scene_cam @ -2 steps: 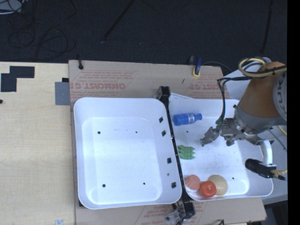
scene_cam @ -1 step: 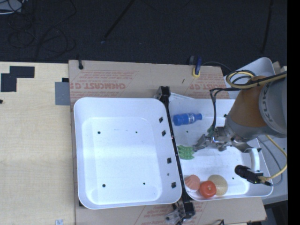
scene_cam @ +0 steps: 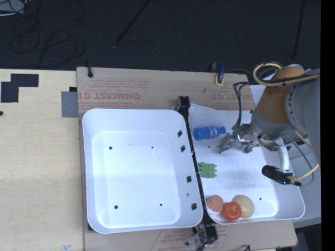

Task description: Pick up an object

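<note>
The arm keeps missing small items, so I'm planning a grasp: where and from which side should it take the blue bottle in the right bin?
Grip the blue bottle across its body's middle, coming straight down from above. It lies on its side, long axis running left-right, with bare floor around it. The gripper hangs close by.

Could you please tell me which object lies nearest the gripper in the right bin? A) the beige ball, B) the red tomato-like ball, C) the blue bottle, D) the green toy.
C: the blue bottle lies on its side just left of the gripper, while the green toy sits lower and both balls rest near the bin's front edge.
</note>
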`<action>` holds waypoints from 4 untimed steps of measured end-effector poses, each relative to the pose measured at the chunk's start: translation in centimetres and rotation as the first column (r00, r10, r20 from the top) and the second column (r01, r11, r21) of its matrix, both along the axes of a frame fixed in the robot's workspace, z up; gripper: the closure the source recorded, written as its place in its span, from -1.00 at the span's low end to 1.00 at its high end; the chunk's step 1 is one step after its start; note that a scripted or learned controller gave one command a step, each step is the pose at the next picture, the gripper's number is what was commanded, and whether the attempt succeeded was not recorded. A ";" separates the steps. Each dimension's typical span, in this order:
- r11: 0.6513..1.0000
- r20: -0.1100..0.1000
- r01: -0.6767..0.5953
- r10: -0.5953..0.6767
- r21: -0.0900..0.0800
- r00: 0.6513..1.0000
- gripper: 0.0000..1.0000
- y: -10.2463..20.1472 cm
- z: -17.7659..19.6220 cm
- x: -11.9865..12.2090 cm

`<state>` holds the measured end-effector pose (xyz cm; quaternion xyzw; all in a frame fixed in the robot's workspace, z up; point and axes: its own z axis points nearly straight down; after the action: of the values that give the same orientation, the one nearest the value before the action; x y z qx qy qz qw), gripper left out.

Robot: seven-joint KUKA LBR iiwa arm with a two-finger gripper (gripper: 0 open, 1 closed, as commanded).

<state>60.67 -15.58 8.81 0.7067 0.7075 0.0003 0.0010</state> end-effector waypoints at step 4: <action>1.000 -0.003 -0.003 0.003 0.001 1.000 1.00 -5.8 4.3 2.0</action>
<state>62.65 -21.34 13.12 0.7058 0.7084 -0.0006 -0.0003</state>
